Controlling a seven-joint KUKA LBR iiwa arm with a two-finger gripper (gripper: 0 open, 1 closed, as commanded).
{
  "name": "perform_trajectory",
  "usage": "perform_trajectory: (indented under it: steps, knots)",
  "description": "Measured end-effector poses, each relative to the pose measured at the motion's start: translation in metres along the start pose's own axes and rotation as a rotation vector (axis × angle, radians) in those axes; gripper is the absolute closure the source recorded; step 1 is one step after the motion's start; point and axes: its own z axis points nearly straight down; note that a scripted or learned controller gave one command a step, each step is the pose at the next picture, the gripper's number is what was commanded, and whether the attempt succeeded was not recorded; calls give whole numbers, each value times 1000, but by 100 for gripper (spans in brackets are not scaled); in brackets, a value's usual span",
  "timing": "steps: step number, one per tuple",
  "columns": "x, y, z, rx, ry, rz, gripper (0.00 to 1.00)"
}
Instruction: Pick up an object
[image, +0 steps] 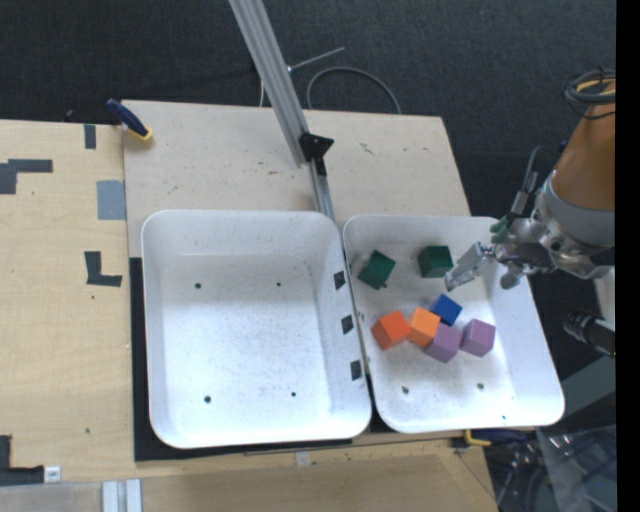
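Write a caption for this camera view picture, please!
Robot hand hovers over colored blocks in the right bin.

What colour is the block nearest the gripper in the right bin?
Dark green: the green block just left of the gripper, clearest in the camera view.

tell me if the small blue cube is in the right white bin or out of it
In. The small blue cube lies on the floor of the right white bin, touching an orange cube, inside the rim.

Glossy white plastic bins rest on a matt, scuffed wooden bench.
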Motion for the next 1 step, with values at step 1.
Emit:
perform_trajectory:
  steps: [1]
  knots:
    - [-68,51,-33,-6,-5,3,0]
